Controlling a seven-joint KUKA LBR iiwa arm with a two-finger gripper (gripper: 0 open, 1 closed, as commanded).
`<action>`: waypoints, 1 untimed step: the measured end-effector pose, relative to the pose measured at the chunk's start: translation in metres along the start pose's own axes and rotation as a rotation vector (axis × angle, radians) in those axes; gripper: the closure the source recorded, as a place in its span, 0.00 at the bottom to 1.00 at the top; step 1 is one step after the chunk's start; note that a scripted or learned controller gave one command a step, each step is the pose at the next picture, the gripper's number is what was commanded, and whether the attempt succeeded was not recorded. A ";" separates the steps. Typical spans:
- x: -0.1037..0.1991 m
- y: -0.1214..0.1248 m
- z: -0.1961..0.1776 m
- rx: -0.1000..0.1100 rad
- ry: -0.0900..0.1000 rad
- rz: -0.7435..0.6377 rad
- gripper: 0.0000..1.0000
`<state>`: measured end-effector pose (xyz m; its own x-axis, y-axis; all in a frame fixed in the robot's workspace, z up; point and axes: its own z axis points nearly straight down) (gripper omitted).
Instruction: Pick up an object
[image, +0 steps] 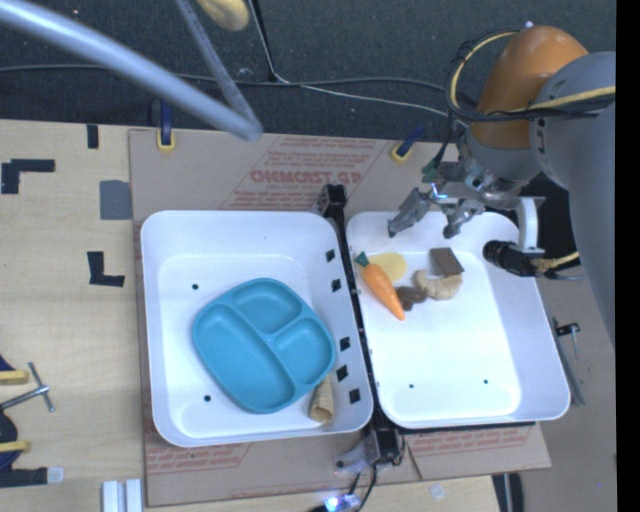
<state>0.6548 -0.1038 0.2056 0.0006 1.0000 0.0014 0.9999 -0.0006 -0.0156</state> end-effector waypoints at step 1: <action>0.000 0.003 -0.009 -0.014 -0.002 -0.003 0.00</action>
<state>0.6578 -0.1037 0.2141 -0.0020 1.0000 -0.0002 1.0000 0.0020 -0.0016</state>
